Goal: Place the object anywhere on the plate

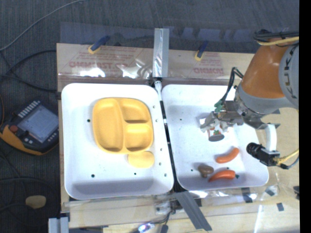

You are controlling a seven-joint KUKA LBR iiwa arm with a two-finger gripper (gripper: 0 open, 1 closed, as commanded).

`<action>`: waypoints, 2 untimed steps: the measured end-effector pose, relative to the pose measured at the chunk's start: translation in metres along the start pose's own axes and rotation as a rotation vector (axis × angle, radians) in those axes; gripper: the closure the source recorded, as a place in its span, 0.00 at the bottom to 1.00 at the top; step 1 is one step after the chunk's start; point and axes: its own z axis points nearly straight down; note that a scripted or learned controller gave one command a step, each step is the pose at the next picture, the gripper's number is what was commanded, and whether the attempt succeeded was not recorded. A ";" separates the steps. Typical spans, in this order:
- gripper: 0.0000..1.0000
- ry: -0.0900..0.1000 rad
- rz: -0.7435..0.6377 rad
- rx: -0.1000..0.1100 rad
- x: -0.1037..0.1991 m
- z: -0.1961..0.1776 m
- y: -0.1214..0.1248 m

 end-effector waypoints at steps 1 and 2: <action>1.00 -0.001 -0.019 0.003 0.181 0.042 0.025; 0.00 -0.001 -0.019 0.003 0.181 0.042 0.025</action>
